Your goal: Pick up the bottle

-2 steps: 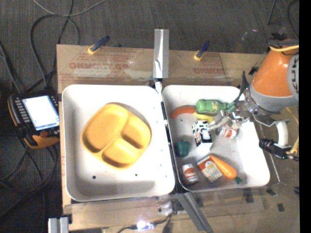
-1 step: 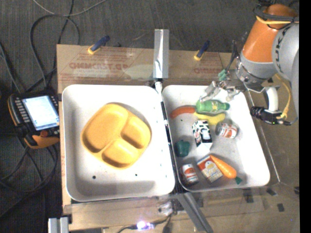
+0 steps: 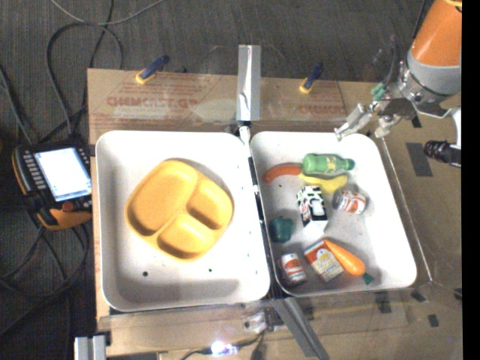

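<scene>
- At the near edge of the right bin [image 3: 397, 223] lie a small can [image 3: 292, 268], a little carton [image 3: 324, 262] and a carrot [image 3: 348, 260], the carton touching the carrot's side.
- A little farther in, a dark teal object [image 3: 281, 228] lies by the bin's left wall, with a black-and-white carton [image 3: 310, 203] just beside it and a silver-and-red can [image 3: 349, 201] to the right of that.
- The left bin [image 3: 112, 276] holds a yellow divided tray [image 3: 180, 208], tilted a little, with three compartments.
- Farther still in the right bin lies the bottle [image 3: 326, 163], green, on its side with its cap toward the right. It rests against a yellow banana-like piece [image 3: 330, 182], and an orange sausage-shaped piece [image 3: 280, 172] lies just to its left.
- The gripper [image 3: 358, 124] hangs over the far right corner of the right bin, above and to the right of the bottle and apart from it. Its fingers are spread and have nothing between them.
- Beyond the bins, the surface carries a cardboard sheet [image 3: 172, 103] held by two blue-and-yellow clamps [image 3: 152, 68].
- A handheld screen device [image 3: 56, 175] lies off to the left of the bins.
</scene>
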Controlling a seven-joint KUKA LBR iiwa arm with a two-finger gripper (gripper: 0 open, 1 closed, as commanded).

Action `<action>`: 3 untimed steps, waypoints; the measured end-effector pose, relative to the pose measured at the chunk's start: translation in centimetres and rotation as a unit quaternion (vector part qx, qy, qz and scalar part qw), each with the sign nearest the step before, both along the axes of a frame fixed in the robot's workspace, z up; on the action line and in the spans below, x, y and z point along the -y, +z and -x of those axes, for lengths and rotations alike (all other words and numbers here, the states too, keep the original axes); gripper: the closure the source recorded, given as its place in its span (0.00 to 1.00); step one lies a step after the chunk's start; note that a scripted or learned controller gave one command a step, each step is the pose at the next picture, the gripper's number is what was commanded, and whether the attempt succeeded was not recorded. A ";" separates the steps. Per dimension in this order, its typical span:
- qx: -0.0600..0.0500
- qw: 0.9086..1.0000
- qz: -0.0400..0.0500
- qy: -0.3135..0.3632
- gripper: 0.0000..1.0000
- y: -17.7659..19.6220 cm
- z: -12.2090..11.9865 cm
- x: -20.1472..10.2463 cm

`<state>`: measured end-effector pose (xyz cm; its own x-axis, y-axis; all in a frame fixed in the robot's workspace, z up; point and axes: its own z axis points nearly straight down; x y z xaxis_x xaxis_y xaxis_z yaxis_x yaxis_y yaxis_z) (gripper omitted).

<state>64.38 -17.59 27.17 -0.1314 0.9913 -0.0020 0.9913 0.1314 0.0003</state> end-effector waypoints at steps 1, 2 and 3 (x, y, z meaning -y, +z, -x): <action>-0.001 1.000 0.000 0.010 0.00 -13.1 -2.1 -1.2; 0.000 1.000 0.001 0.010 0.00 -17.7 -2.4 -1.9; 0.000 1.000 0.002 0.011 1.00 -16.7 -2.5 -2.0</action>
<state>66.85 -15.61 10.44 -0.1530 0.9882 -0.0062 0.9882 0.1530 -0.0003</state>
